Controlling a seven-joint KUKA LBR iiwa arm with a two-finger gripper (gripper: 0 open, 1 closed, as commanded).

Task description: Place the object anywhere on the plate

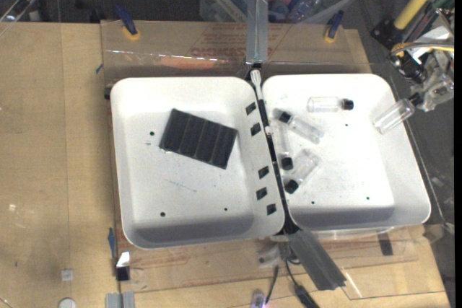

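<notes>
Right bin with three clear vials, left bin with dark plate, hand grasping a fourth vial.

Plastic, wood and a dark matt plate

Both white bins look smooth, faintly glossy plastic; the plate, at 9 o'clock of the clear vials, is dark, matt and ribbed. The vials are transparent with black caps. The bench looks like pale matt wood.

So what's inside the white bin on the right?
The right bin holds four small clear bottles with black caps. They look see-through, but the view is too blurry to tell what's in them.
</notes>
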